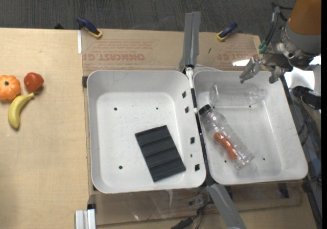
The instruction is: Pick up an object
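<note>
A: Where is the bottle?

B: The clear plastic bottle (226,136) lies on its side in the right bin (286,172), close to that bin's left wall. Its long axis runs on a slant: the black cap (204,110) points up and to the left, toward the divider between the bins, and the base points down and to the right. Something orange shows through its clear wall near the middle.

A: Anything else in that bin?

B: A second clear thing (236,97), hard to make out, lies near the back wall, just above the bottle's cap.

A: And the gripper?

B: The gripper (261,71) hangs over the right bin's back rim, near the far right corner, below the orange band of the arm (306,13). Two grey fingers (248,71) show spread apart, with nothing between them. It is well apart from the bottle and touches nothing that I can see.

A: The left bin?

B: The left bin (102,172) holds a dark ribbed block (160,152), lying flat and tilted. On the bench to the left sit a banana (17,111), an orange (8,88) and a red fruit (33,82), close together.
</note>
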Robot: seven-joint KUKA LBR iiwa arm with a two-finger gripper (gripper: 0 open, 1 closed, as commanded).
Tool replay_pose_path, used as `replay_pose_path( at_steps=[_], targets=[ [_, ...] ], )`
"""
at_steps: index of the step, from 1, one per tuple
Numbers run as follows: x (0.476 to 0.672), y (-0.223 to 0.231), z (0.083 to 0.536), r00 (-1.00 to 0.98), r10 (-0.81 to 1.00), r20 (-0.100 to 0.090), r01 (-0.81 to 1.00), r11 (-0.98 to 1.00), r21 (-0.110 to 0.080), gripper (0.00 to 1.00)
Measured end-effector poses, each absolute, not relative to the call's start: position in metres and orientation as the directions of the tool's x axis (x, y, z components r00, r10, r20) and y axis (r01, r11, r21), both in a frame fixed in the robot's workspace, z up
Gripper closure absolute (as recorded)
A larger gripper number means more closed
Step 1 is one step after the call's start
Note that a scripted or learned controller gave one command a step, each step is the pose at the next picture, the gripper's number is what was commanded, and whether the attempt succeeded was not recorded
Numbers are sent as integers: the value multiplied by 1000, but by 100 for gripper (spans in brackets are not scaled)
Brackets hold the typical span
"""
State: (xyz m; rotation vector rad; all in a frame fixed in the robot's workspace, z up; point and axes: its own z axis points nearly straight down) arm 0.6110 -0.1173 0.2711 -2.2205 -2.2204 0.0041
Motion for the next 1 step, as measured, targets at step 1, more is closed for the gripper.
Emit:
replay_pose_path(
  at_steps=[1],
  targets=[
    [581,-116,106,10,1000,0,1000,-10,-3,0]
  ],
)
